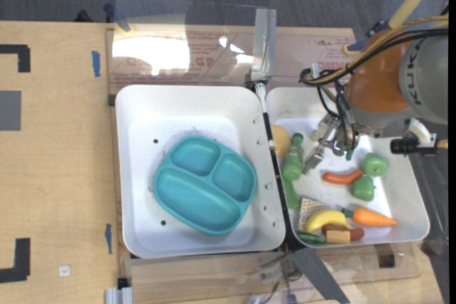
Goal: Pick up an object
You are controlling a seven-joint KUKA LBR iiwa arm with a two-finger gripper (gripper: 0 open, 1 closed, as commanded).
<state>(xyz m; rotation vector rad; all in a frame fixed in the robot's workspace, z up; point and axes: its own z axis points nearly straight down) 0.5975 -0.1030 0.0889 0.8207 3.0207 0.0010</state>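
Two shallow white bins are set side by side on the bench, probably so that things can be taken from one and dropped in the other. The left white bin (135, 153) is occupied by a turquoise plastic divided plate (205, 184), lying flat. The right white bin (417, 213) is where the small toy foods are gathered: a green plastic bottle (293, 160) against the dividing wall, a yellow rounded piece (280, 140) just behind it, a slim orange chilli-shaped toy (343, 177), two green pepper-like pieces (369, 176), an orange carrot (373, 218) and a yellow banana (327, 220) near the front rim. Any of these may be taken as the thing to be picked.

The two-finger metal gripper (322, 147) is held low over the right bin, between the green bottle and the orange chilli. Its fingers are seen spread apart, and nothing is caught between them; whether a fingertip touches the bin floor cannot be told. The bottle is judged the nearest candidate for a grasp
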